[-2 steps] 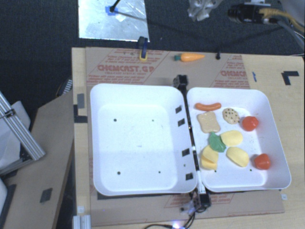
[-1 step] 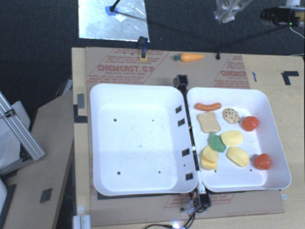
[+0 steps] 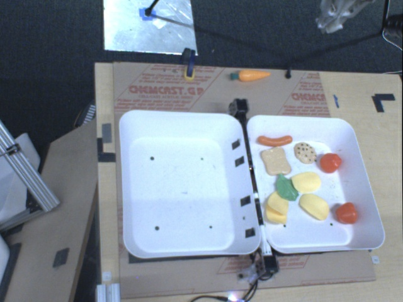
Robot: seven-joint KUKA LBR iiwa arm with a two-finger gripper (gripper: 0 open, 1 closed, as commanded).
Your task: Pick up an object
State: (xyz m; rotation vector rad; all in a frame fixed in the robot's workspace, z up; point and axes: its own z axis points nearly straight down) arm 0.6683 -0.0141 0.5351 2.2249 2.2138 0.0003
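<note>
Two white bins [image 3: 182, 121] are seen side by side on a cardboard-covered bench; toy foods are clustered in the right one, among them a sausage [image 3: 275, 140], a cookie [image 3: 305, 151] and a tomato [image 3: 330, 163]. The gripper [image 3: 334, 10] is held high, well apart from them, nothing between it; its opening cannot be told. The foods lie below and slightly left.
</note>
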